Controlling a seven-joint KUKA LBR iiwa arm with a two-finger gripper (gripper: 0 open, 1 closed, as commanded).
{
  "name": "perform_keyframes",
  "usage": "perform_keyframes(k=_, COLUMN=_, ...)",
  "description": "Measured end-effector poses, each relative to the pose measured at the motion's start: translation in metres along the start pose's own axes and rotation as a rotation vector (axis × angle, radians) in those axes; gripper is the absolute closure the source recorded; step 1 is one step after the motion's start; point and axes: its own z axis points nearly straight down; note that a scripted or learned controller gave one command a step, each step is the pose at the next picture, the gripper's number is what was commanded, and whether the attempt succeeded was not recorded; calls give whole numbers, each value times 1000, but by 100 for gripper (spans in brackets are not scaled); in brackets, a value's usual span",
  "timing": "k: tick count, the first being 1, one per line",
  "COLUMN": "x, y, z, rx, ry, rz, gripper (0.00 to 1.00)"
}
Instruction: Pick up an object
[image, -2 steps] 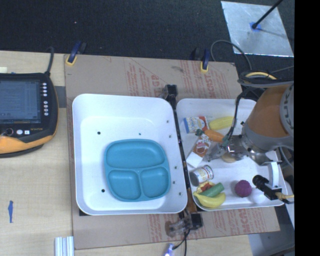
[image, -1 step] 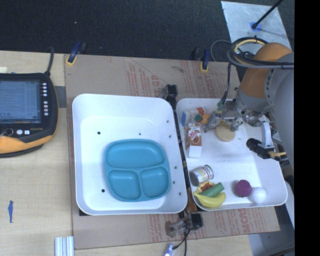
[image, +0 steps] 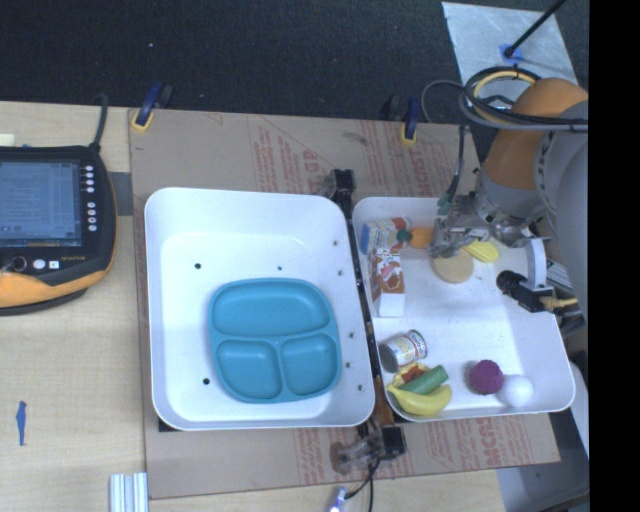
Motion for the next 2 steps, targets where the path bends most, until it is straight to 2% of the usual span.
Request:
perform_keyframes(k=1, x=58, y=10, z=-89, rx=-7, ry=5, rz=5, gripper=100)
perform_keyframes(k=2, x=58, y=9, z=-88, rx=-5, ry=5, rz=5, gripper=0)
